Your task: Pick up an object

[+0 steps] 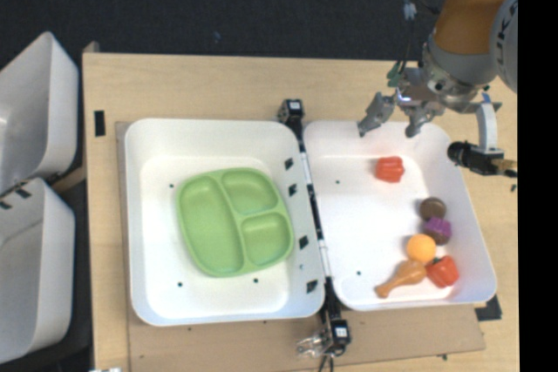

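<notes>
1. jaws spread wide with nothing between them: the gripper [392, 123] hangs over the far end of the right bin [349, 261], two grey fingers [375, 114] splayed apart, tips above the white floor near the back wall.

2. the nearest thing to grab is the red block [390, 169], lying alone on the bin floor just toward me from the fingers, a little off their line rather than under them.

3. what could go wrong, as i judge it: if the arm [471, 13] drops straight down from here, the fingers would likely close on bare plastic behind the block, or one tip would clip its edge and shove it along the slick floor.

4. the back wall is close too (a tip coming down against it could scrape the rim or knock the bin).

5. if it goes for the heap in the near right corner instead, things touch there, so a finger may land on a neighbour and scatter or lift the wrong one.

6. the count in the right bin: one red block, one brown ball [432, 208], one purple piece [439, 230], one orange ball [421, 249], one red pepper-like piece [444, 271], one tan drumstick-shaped thing [398, 280]. six in all.

7. the left bin [153, 292] holds one green tray [234, 220] with three compartments.

8. two bins, one arm, one gripper.
</notes>
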